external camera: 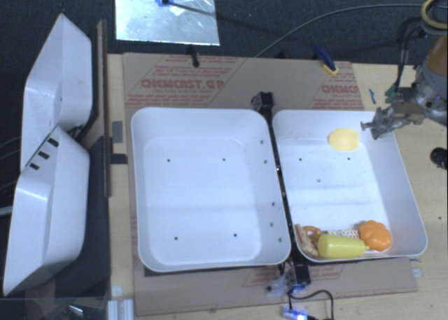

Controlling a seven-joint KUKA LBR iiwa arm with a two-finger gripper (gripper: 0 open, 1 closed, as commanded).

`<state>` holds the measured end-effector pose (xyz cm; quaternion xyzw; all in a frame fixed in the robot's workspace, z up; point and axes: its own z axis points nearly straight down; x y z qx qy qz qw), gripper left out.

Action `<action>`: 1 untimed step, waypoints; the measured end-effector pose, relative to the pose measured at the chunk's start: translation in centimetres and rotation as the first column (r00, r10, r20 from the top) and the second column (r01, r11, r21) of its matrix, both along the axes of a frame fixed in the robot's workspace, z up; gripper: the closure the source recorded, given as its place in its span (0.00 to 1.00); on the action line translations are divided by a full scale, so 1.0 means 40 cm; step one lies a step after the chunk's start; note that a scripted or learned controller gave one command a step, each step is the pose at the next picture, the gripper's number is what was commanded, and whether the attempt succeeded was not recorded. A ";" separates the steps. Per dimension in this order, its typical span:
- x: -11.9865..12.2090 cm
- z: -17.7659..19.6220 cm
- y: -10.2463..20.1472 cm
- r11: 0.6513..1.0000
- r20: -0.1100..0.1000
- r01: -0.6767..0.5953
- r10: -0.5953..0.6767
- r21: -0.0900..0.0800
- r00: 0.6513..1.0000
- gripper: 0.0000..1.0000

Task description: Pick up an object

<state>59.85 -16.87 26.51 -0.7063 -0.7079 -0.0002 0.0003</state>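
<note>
Progress: 0 objects lifted; approach and grasp both remain, by my judgement.
Gripper (376,127): at right bin's (409,192) upper right rim; grip state impossible to tell.
Nearest object: yellow disc (344,139), just beside it.

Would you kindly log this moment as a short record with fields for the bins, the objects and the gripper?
left bin: white, shallow
right bin: white, holds four items
far end: pale yellow disc
near edge: pretzel-like piece, yellow block, orange lump
gripper: above the right bin's far right rim, beside the disc
held: nothing seen between fingers
</note>
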 end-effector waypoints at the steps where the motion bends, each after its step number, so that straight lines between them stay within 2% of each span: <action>1: 0.001 0.000 -0.003 1.000 0.001 0.001 -0.001 -0.001 1.000 0.00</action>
